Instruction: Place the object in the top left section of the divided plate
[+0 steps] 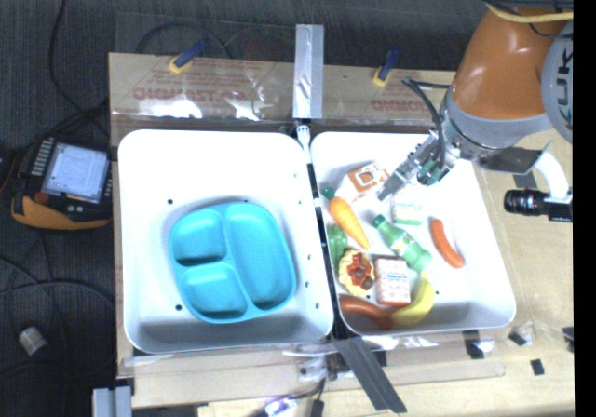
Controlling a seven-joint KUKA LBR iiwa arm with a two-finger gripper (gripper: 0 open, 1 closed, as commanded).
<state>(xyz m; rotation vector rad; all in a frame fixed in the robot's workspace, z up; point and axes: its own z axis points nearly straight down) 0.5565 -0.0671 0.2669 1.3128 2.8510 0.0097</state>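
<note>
Left bin [149, 173]: holds the blue divided plate [228, 262], all three sections bare; the top left section, my target, sits at the plate's upper left.

Right bin [484, 248]: holds a jumble of toy food. Carrot [346, 220], green bottle [399, 240], red sausage [447, 242], banana [419, 302], a small printed box [392, 279], a pizza slice [355, 268], a small orange-and-white carton [365, 179] by my tip.

My arm: reaches in from the right, wrist above the right bin's upper part.

My gripper [414, 168]: hangs low over the carton's right side, apparently apart from it; I cannot tell how my tip is set, and I see nothing carried.

Step in hand, as I judge it: picking, nothing yet secured. The task's object is not named; it lies somewhere in the right bin. Next call: settle on one item, grasp, lift, cross the divider leftward.
</note>
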